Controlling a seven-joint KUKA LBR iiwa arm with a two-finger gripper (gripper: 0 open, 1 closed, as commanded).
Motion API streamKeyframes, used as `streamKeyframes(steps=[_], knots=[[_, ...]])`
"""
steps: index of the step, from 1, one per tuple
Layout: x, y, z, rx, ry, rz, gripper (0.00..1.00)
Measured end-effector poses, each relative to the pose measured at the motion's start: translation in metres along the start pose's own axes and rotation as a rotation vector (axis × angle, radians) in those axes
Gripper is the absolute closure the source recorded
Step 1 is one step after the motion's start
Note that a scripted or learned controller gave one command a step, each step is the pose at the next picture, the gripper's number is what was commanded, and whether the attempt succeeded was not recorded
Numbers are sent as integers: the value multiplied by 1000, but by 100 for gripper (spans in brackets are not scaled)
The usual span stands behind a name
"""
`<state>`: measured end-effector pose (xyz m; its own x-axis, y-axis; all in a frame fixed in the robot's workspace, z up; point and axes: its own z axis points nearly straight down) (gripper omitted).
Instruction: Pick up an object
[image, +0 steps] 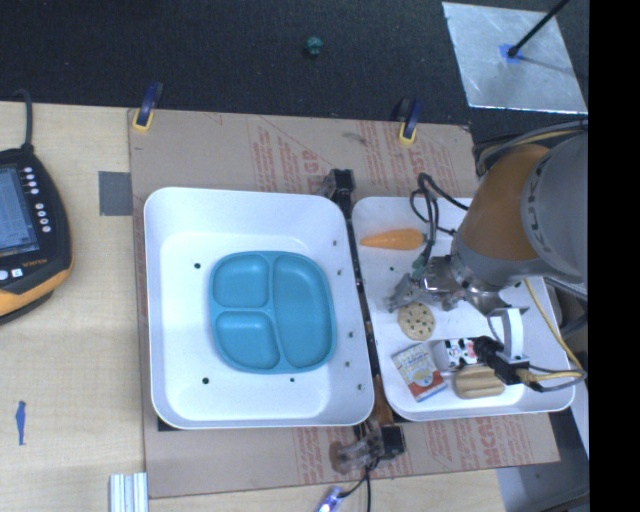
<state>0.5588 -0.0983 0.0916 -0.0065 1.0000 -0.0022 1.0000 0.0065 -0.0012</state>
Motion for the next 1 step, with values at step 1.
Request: streamKeyframes(steps=[1], knots=[[-1,-2,0,2,1,1,0]])
